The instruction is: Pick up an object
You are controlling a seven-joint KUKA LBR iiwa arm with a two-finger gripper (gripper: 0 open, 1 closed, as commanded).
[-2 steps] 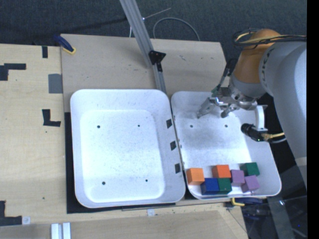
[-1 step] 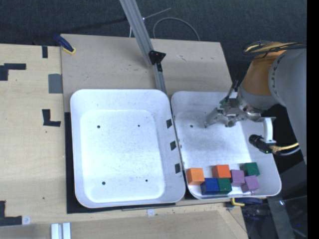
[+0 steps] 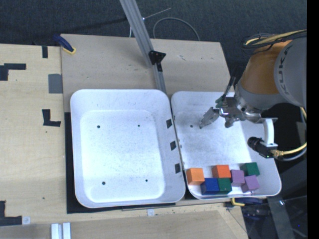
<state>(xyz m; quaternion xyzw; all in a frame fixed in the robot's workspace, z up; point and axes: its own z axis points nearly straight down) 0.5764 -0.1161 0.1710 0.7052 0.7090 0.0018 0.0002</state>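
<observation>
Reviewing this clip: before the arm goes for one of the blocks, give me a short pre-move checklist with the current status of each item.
1. Blocks to pick are in the right bin: ok. The orange block, blue block and the rest sit clustered along its near edge.
2. Gripper carries nothing: ok, no block between its fingers; it appears open.
3. Gripper lined up over a block: not ok. It hangs over bare floor in the bin's far half, apart from the cluster.
4. Room to grasp one block alone: not ok. The blocks touch one another and lie close to the wall.
5. Left bin out of the path: ok.
</observation>
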